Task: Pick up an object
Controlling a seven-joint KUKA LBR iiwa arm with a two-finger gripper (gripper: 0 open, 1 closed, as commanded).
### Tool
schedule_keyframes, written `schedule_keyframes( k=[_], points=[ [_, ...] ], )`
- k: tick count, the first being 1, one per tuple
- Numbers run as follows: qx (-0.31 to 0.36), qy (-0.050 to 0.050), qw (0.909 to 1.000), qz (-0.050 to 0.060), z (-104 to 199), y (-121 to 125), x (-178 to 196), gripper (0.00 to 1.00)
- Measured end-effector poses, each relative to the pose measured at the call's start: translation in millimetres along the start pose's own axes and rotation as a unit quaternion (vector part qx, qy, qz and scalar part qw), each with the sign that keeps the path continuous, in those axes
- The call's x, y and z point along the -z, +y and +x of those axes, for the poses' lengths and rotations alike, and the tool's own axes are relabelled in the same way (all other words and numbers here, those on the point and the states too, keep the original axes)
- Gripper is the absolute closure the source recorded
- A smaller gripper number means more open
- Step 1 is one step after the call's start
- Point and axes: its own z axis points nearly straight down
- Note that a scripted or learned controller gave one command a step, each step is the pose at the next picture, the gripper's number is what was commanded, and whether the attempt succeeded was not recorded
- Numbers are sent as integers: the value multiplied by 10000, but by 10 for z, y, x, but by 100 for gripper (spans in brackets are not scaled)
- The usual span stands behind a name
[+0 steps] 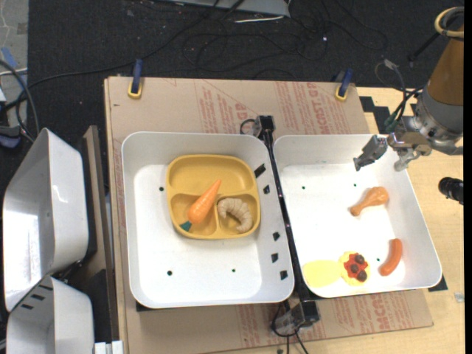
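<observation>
White plastic makes up the two shallow bins we see side by side on a brown board (221, 105), which is clamped at its far edge by two yellow-handled clamps (135, 87). We start with the left bin (147, 257), which carries a yellow divided plate (214, 168) near its middle. On that plate we find a toy carrot (204, 202) lying at a slant across the divider, and just beside it, in the lower right compartment, a pale curled shrimp-like piece (236, 213).

Next we take the right bin (317, 161). Its far right corner lies under the arm (446, 87), grey with an orange band, which reaches in from the right. The gripper (386, 153) hangs over the bin's upper right part with its two fingers (368, 154) spread apart, and we see nothing between them.

Below the gripper, well apart from it, lies a toy drumstick (369, 200), orange-brown, tilted with its thick end up and right. Nearer the front right wall rests a small orange-red sausage (391, 257). At the front edge we see a flat yellow slice (322, 273), and touching its right side a small piece with dark red berries (355, 265) on top.
</observation>
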Motion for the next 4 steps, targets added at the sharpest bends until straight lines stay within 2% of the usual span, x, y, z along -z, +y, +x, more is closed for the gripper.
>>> schedule_keyframes(
  k=[1,3,4],
  points=[
    [15,-13,10000,-62,5,24,72,0],
    [2,-7,10000,-40,-56,-82,-837,0],
    [6,-7,10000,-44,-40,-55,-1271,0]
  ],
)
